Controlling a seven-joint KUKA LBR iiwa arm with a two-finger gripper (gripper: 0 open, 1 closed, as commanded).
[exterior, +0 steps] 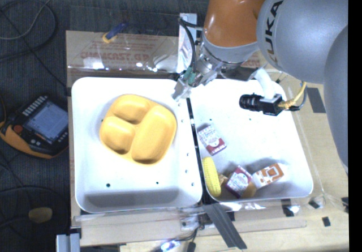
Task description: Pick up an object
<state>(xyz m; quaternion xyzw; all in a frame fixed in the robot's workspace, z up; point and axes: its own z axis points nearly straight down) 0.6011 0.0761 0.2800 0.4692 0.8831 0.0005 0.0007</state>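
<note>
you can read part of the maker's name on the grey arm (pixel 305 24): the letters "ku" run sideways down its casing, just right of the orange band (pixel 235 7). left of that band, the cardboard sheet (pixel 119 52) carries faded red print, too blurred for you to make out.

Two white bins (pixel 85 188) are recorded, one with a yellow sectioned dish (pixel 137 128), the other with a yellow corn cob (pixel 211 176), a red-and-white packet (pixel 212 139) and an orange-and-white carton (pixel 268 175).
</note>
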